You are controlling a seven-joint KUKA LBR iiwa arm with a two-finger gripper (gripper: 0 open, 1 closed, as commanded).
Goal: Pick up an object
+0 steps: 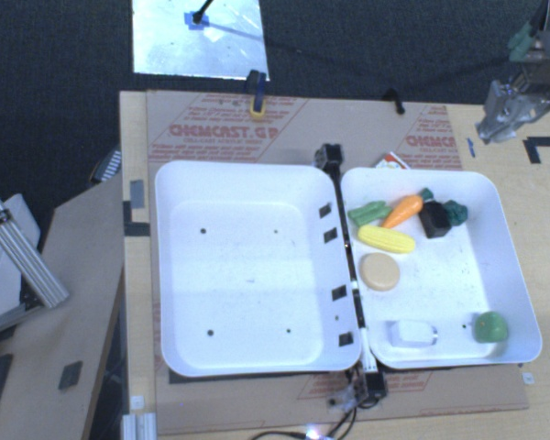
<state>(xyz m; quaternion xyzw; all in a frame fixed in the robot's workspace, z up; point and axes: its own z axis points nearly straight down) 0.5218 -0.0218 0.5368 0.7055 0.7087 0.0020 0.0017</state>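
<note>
The right bin (509,246) holds several small objects. A green pod (369,213), an orange carrot (402,211), a black block (433,220) and a dark green piece (455,212) crowd its far end. A yellow corn-like piece (386,238) and a tan round disc (380,271) lie below them near the divider. Near the front wall are a white object (412,334) and a green ball (490,326). My gripper (506,117) hangs at the top right, beyond the right bin's far corner and over the bench, away from all of the objects.
The left bin (165,246) sits beside the right one, joined by black clips (333,236). Both rest on a cardboard sheet (220,126). A shiny metal plate (200,26) lies at the back, with a yellow and blue clamp (256,94) nearby. An aluminium rail (14,246) slants at the left.
</note>
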